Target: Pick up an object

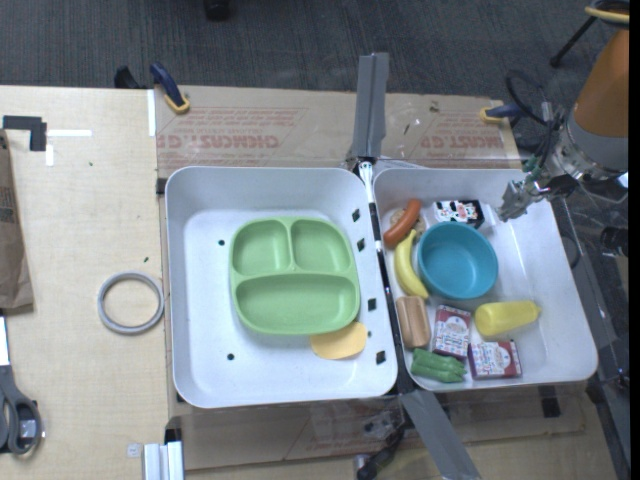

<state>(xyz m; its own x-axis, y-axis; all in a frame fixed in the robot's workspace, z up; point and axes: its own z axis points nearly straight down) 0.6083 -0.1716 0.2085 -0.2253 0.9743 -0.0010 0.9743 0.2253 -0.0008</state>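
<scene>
The right bin (560,268) holds a blue bowl (457,261), a banana (405,268), a hot dog (401,222), a black-and-white carton (458,211), a yellow lemon-shaped toy (506,316), a bread stick (412,321), two red-and-white packets (452,331) (494,359) and a green pepper (437,367). My gripper (516,200) hangs over the bin's upper right corner, right of the carton, with nothing visibly held. The left bin (190,298) holds a green divided plate (295,274) and a yellow chip (339,343).
A grey divider post (369,103) rises between the bins at the back. A tape ring (131,301) lies on the bench at the left, with scissors (18,420) at the lower left. Blue clamps (170,87) grip the cardboard behind the bins.
</scene>
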